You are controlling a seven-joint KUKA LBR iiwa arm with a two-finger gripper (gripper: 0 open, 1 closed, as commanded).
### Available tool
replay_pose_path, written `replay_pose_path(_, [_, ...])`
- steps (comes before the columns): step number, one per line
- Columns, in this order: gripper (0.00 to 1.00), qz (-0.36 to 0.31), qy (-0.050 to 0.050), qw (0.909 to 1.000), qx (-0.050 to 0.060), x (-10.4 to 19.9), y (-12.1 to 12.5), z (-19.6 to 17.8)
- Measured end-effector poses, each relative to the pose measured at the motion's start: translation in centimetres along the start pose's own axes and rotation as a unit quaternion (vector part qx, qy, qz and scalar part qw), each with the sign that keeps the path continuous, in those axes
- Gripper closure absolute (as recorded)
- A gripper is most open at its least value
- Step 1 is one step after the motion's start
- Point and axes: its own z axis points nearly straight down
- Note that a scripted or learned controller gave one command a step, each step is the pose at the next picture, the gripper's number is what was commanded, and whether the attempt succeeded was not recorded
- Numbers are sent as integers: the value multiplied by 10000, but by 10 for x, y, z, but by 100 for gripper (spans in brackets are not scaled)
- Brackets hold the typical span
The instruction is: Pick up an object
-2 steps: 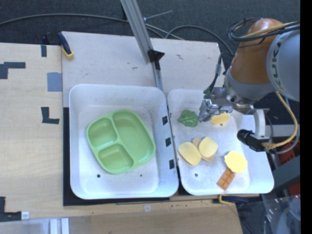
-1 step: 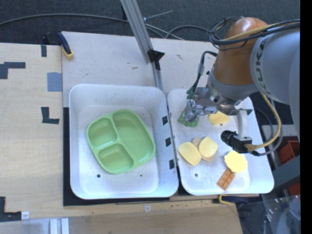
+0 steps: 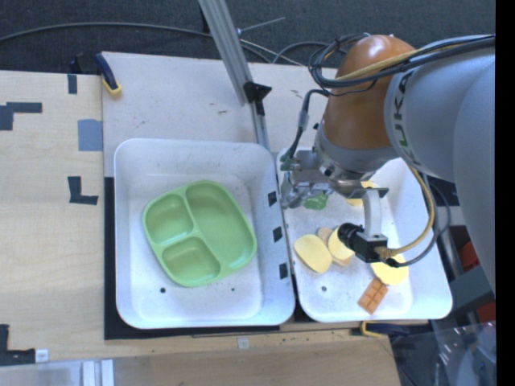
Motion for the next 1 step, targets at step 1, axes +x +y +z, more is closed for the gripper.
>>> replay_pose_path(1, [100,-24,6,10000,8,62,-5,9])
